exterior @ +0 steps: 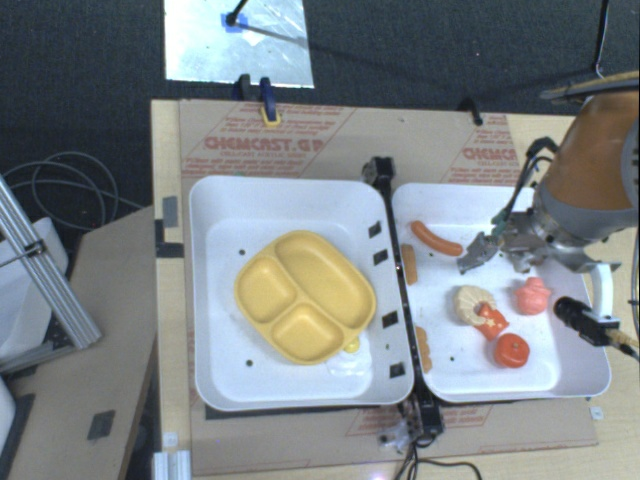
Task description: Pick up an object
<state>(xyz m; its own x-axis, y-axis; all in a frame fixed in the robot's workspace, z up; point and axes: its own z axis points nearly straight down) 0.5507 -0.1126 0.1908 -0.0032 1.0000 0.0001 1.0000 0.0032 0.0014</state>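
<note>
Nearest the camera, along the front of the right bin, we noted a red tomato-like toy lying on the white floor. Just behind it lay a cream, bun-shaped toy with a small orange piece touching its right side, and to the right of these a pink toy, apart from the tomato. A black cylindrical part of the arm's tooling overhung the bin's right wall.

In the left bin we observed a yellow divided plate with three compartments, resting tilted near the bin's middle. Black clips lined the seam where the two bins met.

Farther back in the right bin, an orange sausage-shaped toy lay at a slant near the bin's rear left. The gripper hung just to the right of the sausage's end; we could not tell whether its jaws were apart or together, and we saw no object between them. The grey arm with its orange band rose behind it.

Beyond the bins we recorded a brown printed board, then a shiny sheet on dark carpet.
</note>
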